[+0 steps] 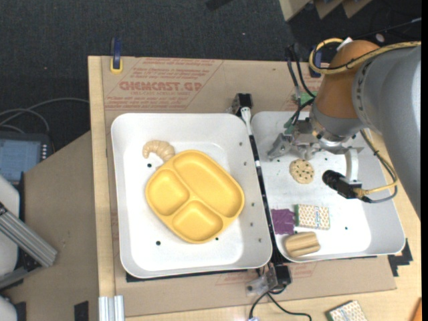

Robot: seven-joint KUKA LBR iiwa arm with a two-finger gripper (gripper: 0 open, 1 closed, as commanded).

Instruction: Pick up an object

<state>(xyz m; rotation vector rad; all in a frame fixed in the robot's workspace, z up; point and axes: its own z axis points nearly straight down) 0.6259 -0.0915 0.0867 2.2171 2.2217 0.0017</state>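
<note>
The desk (160, 85) is covered by a brown board with red print, and the two white bins sit on it side by side, touching along their inner edges.

The left bin (134, 236) holds two things. A small pale croissant (157, 150) lies towards its far left corner. Just right of it and nearer, a yellow plate (194, 194) with three compartments fills the middle of the bin, turned at a slant. The plate's far left rim touches or almost touches the croissant.

The right bin (374, 229) holds four small things. At its near left, a purple packet (282, 220) lies flat close to the bin's left wall. A tan roll (301, 244) lies just nearer than that, on its side by the near wall. A round cookie (302, 172) with dark chips lies flat and alone in the middle left of the bin, well apart from the packets. Right of the purple packet and just beside it is a pale patterned packet (313, 217).

The gripper (292, 154) hangs over the far part of the right bin, just beyond the cookie. Its fingers are spread with nothing between them, and the cookie lies clear of them on the bin floor. The arm (341, 92) rises from it to the right, with the orange band above the wrist and the grey body beyond.
</note>
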